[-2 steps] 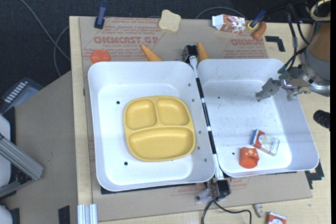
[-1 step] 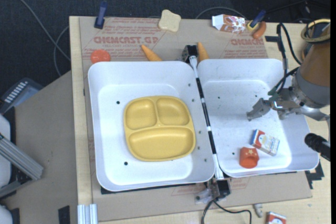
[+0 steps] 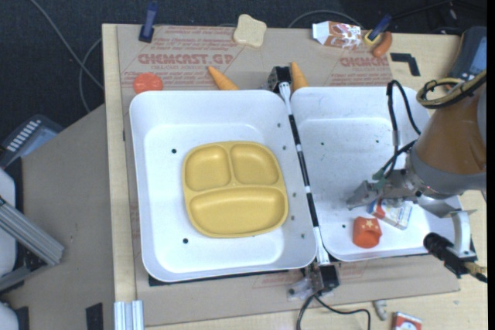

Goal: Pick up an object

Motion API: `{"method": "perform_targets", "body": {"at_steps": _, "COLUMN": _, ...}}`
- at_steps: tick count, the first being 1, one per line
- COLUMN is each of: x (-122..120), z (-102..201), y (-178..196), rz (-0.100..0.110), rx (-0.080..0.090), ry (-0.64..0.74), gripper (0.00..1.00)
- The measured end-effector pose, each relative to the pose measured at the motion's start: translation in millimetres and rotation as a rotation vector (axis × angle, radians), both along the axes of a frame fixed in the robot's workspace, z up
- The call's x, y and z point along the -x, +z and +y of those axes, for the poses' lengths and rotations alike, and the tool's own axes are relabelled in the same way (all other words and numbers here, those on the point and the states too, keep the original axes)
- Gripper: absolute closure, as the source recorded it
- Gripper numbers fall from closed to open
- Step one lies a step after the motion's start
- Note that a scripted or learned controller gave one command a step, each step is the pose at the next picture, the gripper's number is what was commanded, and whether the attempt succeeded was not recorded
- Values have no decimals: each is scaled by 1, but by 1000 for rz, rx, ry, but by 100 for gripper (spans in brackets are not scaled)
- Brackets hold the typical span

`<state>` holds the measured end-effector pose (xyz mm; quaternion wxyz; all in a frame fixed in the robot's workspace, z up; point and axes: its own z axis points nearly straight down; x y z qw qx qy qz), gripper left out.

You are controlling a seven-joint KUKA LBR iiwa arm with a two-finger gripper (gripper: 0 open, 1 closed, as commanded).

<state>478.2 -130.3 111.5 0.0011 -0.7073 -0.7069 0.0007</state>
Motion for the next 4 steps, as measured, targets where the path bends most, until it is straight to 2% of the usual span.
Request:
{"method": "perform_targets", "body": {"at_steps": 1, "x": -3, "z": -62, "y": -24, "rz": -10, "rx": 4, "ry": 1, "gripper": 0}}
{"method": "perform_targets", "body": {"at_steps": 2, "x": -6, "z": -61, "y": -12, "rz": -18, "rx": 4, "ry": 2, "gripper": 100}}
{"method": "perform_targets", "body": {"at_steps": 3, "x": -2, "z": -23, "y": 94, "rz": -5, "rx": 1, "ry": 2, "gripper": 100}}
{"method": "perform_targets", "body": {"at_steps": 4, "x": -23, "z": -2, "y": 91, "rz": -5, "rx": 2, "ry": 1, "gripper": 100}}
